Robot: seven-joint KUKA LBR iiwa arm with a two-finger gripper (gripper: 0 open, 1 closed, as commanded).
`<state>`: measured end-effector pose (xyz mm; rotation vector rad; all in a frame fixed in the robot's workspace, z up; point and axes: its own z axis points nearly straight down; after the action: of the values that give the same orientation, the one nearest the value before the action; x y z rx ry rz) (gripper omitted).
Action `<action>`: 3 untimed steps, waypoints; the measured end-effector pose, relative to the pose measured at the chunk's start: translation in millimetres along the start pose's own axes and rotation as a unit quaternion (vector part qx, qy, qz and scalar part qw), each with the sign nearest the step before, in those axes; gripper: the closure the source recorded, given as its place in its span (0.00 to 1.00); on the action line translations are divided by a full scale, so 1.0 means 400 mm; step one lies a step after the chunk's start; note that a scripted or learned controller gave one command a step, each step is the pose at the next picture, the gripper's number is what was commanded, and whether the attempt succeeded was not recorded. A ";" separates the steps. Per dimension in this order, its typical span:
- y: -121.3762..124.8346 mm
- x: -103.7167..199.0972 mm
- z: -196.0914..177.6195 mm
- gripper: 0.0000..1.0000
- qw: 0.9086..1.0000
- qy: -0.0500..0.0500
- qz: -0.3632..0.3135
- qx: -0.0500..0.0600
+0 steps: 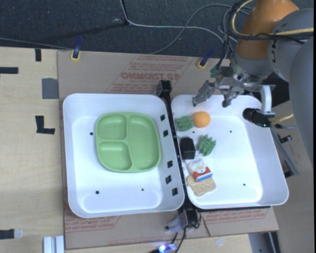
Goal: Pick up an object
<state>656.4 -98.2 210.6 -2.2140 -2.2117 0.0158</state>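
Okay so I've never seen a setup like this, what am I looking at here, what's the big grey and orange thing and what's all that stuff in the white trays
This is a single camera fixed above a bench, looking down at a slant. The grey and orange thing is a robot arm reaching in from the right. At its end is a two-finger gripper, open and holding nothing, above the far edge of the right bin. That bin holds small items: an orange ball, two green leafy toy pieces, a small black object, a small packet and a cracker-like piece. The left bin holds a green divided plate. The arm's job is to pick up one object.
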 end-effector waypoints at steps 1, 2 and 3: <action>0.007 0.000 -0.022 0.00 1.000 -0.001 -0.001 -0.007; 0.001 -0.009 0.137 0.00 1.000 -0.001 -0.001 -0.004; 0.001 -0.018 0.296 0.00 1.000 -0.002 -0.001 -0.006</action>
<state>655.0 -105.0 92.4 -2.2191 -2.2216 0.0065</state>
